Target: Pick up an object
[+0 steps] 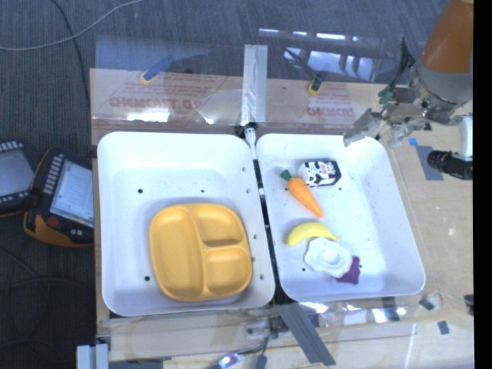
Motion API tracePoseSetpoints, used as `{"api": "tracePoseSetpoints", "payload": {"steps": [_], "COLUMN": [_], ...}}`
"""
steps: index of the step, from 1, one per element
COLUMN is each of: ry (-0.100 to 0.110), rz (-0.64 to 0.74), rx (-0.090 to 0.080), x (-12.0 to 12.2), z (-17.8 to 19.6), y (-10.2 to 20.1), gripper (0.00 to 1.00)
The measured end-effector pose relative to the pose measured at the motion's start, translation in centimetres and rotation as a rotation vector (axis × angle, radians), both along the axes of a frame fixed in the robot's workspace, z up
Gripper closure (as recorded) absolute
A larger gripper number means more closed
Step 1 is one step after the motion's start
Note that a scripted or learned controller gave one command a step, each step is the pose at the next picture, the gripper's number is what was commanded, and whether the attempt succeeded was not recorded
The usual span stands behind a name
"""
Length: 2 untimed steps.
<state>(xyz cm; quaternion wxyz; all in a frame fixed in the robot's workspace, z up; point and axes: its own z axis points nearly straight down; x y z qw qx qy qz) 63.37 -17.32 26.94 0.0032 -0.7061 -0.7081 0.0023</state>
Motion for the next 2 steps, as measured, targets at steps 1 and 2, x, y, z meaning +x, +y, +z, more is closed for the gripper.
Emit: {"api": "tracePoseSetpoints", "payload": {"steps": [1, 2], "ry": [0.001, -0.006], "rz": [0.133, 0.240], "rx": [0.000, -0.005], "x": [-0.7, 3.4], "z": [-9.7, -15.1], "y": [3.4, 2.9], "gripper": [0.00, 0.00]}}
